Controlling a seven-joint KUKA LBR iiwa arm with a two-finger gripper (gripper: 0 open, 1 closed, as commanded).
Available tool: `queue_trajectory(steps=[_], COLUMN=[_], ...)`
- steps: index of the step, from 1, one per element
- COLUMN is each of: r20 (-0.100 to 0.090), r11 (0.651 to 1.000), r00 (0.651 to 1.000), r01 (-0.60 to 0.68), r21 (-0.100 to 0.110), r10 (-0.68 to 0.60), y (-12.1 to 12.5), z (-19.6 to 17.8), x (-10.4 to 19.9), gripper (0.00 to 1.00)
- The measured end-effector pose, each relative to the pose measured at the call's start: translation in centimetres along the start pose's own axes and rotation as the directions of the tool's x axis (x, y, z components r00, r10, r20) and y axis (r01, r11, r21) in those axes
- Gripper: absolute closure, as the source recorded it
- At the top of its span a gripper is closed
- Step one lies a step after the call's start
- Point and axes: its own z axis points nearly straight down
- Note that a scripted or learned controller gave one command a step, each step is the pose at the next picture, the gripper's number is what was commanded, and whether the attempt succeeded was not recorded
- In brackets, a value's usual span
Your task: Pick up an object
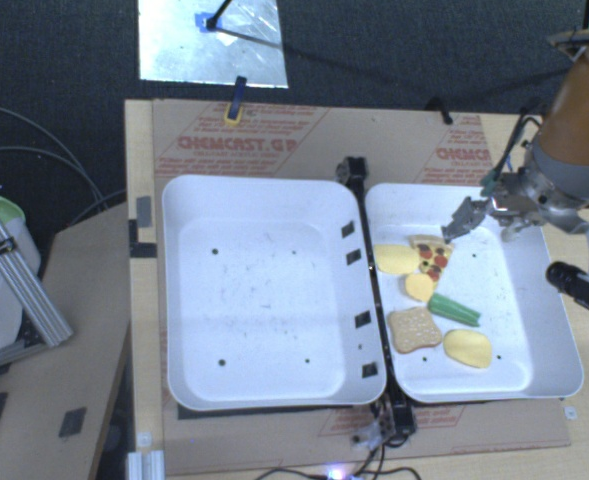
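The right bin [544,363] holds several toy foods: a pizza slice [432,254], a pale yellow piece [395,259], a small yellow lump [419,287], a green pod [455,310], a slice of bread [414,329] and a yellow lemon-like piece [468,348]. My gripper [486,224] hangs over the back of the right bin, just above and right of the pizza slice. It is open, with nothing between the fingers. One grey finger [461,218] points down-left toward the pizza slice without touching it.
The left bin [189,208] sits beside the right one, with a black divider strip [366,278] between them. Both rest on a cardboard sheet [274,138]. A metal plate [212,28] lies behind, and a metal frame [19,288] stands at the far left.
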Motion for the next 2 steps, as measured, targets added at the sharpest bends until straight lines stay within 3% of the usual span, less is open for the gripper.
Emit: queue_trajectory(steps=[1,2], r20=[0.0,-0.002], r11=[1.0,1.0], r00=[1.0,1.0], r01=[-0.002,-0.001], r21=[0.006,0.004], r10=[0.002,0.001], y=[3.6,3.5], z=[9.4,17.8], x=[-2.0,-0.9], gripper=[0.0,0.0])
